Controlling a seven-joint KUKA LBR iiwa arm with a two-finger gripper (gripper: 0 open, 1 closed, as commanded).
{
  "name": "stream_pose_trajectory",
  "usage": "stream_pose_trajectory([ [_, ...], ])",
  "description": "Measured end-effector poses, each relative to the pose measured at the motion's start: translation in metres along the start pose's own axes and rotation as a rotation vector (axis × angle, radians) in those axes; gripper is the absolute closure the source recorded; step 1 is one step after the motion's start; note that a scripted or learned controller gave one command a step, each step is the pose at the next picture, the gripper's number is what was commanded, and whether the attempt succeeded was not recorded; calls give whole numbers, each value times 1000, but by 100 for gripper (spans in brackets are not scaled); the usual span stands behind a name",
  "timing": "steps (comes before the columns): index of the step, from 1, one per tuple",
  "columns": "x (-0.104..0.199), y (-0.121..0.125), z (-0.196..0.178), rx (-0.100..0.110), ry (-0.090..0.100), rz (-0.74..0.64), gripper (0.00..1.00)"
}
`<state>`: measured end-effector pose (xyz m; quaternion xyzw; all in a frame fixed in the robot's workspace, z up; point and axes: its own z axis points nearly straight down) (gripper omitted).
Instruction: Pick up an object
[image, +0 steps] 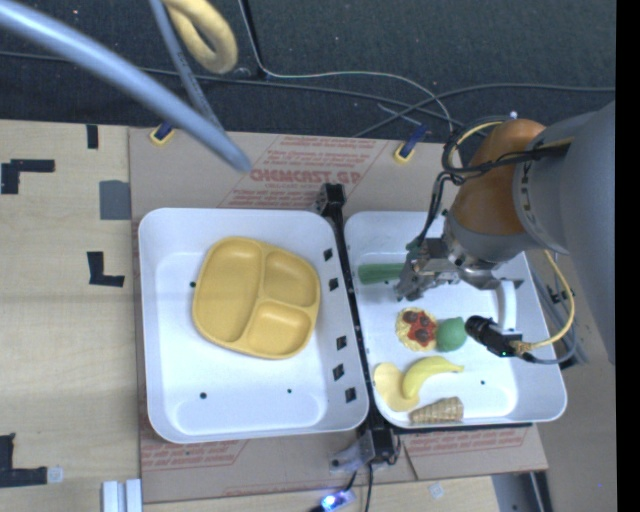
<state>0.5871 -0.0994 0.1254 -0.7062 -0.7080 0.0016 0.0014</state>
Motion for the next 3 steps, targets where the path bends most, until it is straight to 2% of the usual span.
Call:
stream_pose_trajectory([
  [2, -1, -5, -125, -9, -1, 1, 100],
  [3, -1, -5, -125, -3, 1, 1, 100],
])
